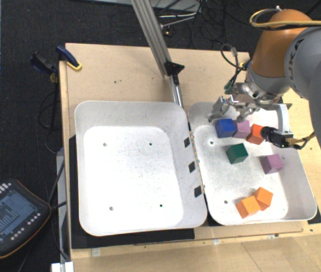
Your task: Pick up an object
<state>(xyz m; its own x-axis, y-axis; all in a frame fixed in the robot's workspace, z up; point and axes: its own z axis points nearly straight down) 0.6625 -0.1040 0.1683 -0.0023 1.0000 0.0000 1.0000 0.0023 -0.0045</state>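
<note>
Orange blocks [255, 202] nearest, blue block [225, 128] just below hand [231, 110]

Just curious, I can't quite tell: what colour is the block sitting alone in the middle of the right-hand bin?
Dark green, seen clearly in the camera view.

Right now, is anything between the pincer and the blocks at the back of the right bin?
Nothing visible. The pincer hangs directly over the blue block and pink block, which sit side by side with a red-orange block.

pincer [231, 107] fingers' state unclear, arm [313, 55] cut off at right edge
</note>
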